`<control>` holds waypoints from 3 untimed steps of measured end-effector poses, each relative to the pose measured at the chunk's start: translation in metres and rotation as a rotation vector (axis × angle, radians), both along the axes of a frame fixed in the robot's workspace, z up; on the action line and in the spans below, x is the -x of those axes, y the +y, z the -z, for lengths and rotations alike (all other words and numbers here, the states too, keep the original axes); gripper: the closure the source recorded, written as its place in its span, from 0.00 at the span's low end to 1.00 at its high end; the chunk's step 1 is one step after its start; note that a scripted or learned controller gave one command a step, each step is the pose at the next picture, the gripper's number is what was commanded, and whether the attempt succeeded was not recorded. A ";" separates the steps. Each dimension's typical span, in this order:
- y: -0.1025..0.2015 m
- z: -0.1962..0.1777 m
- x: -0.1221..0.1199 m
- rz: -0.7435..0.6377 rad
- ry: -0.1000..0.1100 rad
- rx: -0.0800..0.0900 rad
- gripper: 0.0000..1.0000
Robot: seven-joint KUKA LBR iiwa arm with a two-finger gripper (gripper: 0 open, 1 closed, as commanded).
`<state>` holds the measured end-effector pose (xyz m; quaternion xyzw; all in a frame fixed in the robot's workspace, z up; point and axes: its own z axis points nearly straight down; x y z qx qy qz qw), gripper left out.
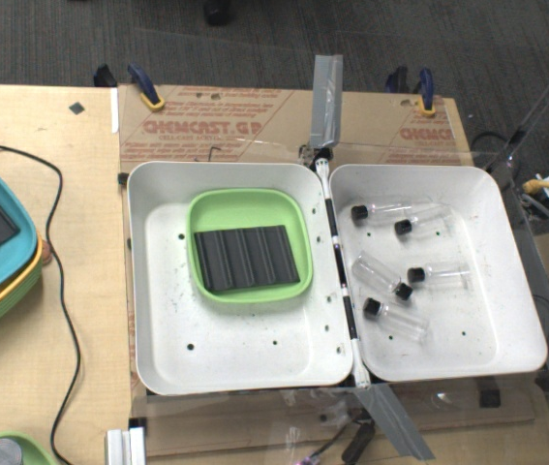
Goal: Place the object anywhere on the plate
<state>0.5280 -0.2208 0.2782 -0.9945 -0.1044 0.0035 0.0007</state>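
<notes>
claw: whether it is released, clenched or grasping anything cannot be told.
plate (202,213): pale green, square with rounded corners, lying flat in the left bin, towards its far side.
ribbed mat (247,259): dark, grooved, lying on the plate's floor and covering most of it, slightly turned.
left bin (158,342): white and shallow, around the plate on all sides, with most bare floor on the plate's near side.
right bin (506,342): white, just right of the plate's bin, the two rims touching along a central seam.
vials: five clear tubes with black caps, all on their sides in the right bin, right of the plate and apart from it.
far vials: one (390,209) and another (431,223) close together, level with the plate's far edge.
middle vials: one (445,277) further out, one (378,273) closer to the plate, their caps nearly touching.
near vial (399,322): beyond the plate's near right corner.
cardboard sheet (206,119): printed brown, beyond the plate, under both bins.
clamps: blue and yellow, one (145,87) far left of the plate, one (426,93) far right.
teal tray (3,260): well left of the plate, on the wooden bench (42,134).
black cable (64,289): between the teal tray and the plate's bin.
</notes>
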 end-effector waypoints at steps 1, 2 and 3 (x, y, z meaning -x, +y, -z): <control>-0.001 -0.023 -0.007 0.005 -0.002 0.001 0.00; -0.001 0.014 -0.005 0.005 0.000 -0.001 0.00; -0.001 0.004 0.002 0.009 -0.002 0.000 0.00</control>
